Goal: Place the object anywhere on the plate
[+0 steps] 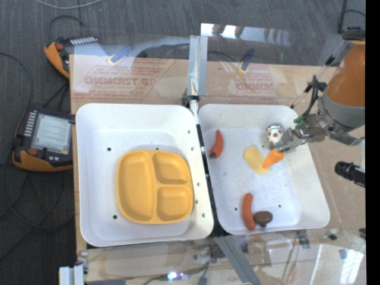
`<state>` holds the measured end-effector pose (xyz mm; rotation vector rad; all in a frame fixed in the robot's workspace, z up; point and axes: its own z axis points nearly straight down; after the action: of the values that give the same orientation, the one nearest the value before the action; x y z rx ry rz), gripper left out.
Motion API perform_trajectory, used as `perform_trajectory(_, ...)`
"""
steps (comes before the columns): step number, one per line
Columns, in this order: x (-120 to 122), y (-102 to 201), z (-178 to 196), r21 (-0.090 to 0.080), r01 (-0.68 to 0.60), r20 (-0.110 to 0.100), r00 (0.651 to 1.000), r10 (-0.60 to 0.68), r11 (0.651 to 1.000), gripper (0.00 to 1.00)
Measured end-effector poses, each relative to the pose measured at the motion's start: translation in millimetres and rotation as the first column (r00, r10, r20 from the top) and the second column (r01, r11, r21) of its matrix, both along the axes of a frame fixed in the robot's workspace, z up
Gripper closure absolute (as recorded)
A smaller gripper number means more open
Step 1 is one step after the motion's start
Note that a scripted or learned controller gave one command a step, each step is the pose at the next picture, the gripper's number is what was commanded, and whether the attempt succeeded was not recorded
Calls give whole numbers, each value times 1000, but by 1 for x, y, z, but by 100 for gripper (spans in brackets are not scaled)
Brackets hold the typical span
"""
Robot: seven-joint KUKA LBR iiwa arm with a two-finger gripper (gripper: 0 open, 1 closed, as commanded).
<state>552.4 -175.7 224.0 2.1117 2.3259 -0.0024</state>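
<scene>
The yellow divided plate (155,186) lies in the left bin (95,123). In the right bin (309,200), a small orange carrot (273,158) lies partly over a pale yellow piece (254,158). My gripper (287,142) reaches in from the right and sits at the carrot's upper right end, touching or nearly touching its green top. I cannot tell whether the carrot is gripped. A small white round object (274,134) sits just left of the gripper.
The right bin also holds a red-orange sausage (217,143) near the divider, another sausage (247,211) and a brown lump (263,218) at the front. A teach pendant (44,138) lies left of the bench.
</scene>
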Motion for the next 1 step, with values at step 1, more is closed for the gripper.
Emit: perform_trajectory(1,22,99,-29,1,84,11,996,-84,996,100)
